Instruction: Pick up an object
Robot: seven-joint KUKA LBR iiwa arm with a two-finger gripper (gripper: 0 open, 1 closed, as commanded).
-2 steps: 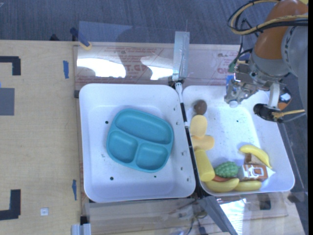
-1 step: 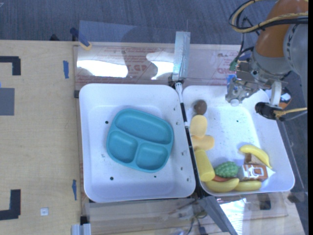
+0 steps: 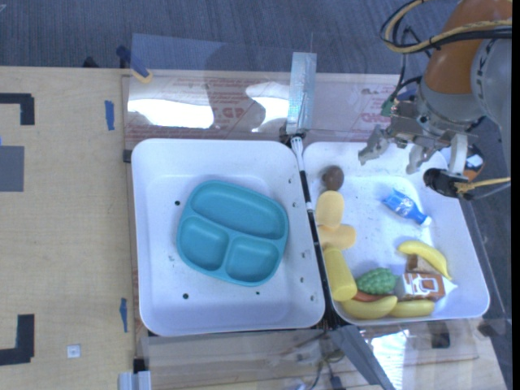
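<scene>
My gripper (image 3: 396, 156) hangs over the far edge of the right bin (image 3: 475, 270), fingers spread open with nothing between them. Below it in that bin lie a blue packet (image 3: 405, 205), a small brown ball (image 3: 331, 176), a pale yellow toy (image 3: 331, 214), a yellow cylinder (image 3: 339, 274), a green broccoli piece (image 3: 377, 282), a banana (image 3: 426, 255), a second banana (image 3: 382, 306) along the front wall, and an orange-and-white carton (image 3: 426, 286). The blue packet lies just below and to the right of the fingers.
The left bin (image 3: 154, 185) holds a teal divided plate (image 3: 231, 231). A metal post (image 3: 301, 92) rises between the bins at the back. Clear plastic sheeting (image 3: 203, 104) runs behind both bins. Wooden bench (image 3: 57, 218) extends to the left.
</scene>
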